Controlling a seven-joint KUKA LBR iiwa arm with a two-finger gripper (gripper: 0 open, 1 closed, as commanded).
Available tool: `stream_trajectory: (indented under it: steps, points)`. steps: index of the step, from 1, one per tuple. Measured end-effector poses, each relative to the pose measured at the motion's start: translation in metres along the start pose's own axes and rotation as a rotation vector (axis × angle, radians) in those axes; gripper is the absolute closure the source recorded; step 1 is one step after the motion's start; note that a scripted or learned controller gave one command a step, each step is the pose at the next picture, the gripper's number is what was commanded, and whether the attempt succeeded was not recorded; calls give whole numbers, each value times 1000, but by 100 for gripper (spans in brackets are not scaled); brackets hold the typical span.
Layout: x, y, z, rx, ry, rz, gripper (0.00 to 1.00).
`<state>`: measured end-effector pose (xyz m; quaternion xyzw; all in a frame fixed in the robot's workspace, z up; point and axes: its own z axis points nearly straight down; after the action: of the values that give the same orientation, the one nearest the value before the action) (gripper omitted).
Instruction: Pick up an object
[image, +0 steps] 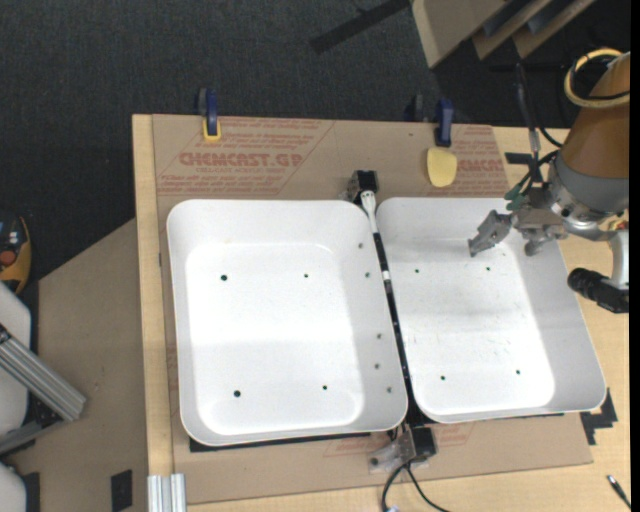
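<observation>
A brown cardboard-covered bench (250, 160) bears two shallow white plastic bins, left (270, 315) and right (480, 310), touching. A small pale-yellow rounded object (441, 166) lies on the cardboard behind the right bin. The grey two-finger gripper (495, 232) hovers over that bin's far right corner, holding nothing visible; its opening cannot be made out.

Arm (598, 150) cut off at right edge; end effector (492, 232) prob. blurred.

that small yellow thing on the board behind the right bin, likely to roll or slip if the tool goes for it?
The yellow piece looks flattish and rounded, so it would probably slide rather than roll. It seems small, likely light. It lies on smooth cardboard near a blue clamp, which may crowd the tool.
</observation>
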<state>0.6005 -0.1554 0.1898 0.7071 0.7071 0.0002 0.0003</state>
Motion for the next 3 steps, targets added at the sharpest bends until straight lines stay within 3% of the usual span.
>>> stream_trajectory:
  steps: [1, 2, 3]
  points:
    - [0, 1, -11, -3, -1, -1, 100]
    - [29, 43, -173, -22, -4, -6, 100]
    - [119, 65, -60, 11, 5, -9, 100]
